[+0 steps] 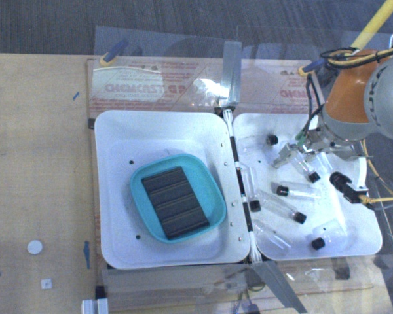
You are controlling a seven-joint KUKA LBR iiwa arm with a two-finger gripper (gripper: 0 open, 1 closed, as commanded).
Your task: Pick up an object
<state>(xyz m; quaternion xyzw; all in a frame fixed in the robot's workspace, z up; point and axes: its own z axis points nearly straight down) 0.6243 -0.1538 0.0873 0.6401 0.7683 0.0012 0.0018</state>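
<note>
1. Your end effector (289, 154) sits low in the far part of the right bin (370, 241), reaching in from the right. You cannot tell from this view whether it is released or clenched, and nothing is visibly caught in it.
2. The things to pick are the clear vials with black caps (289, 191) scattered across the right bin, several near the middle and one capped vial (319, 242) at the near side. The left bin (111, 175) holds a teal tray (209, 182) carrying a dark ribbed block (175, 202).
3. Expect trouble from the vials themselves: they are round, see-through and lying flat, so they likely roll or squirt aside if the close lands off-centre.
4. Watch the neighbours; vials lying close together could be pinched in pairs or knocked away.
5. Mind the yellow cables (344, 56) by the wrist, which could snag.
6. The bins rest on a light wooden tabletop (33, 142), with clear sheeting at the far side and dark carpet floor (183, 5) beyond.
</note>
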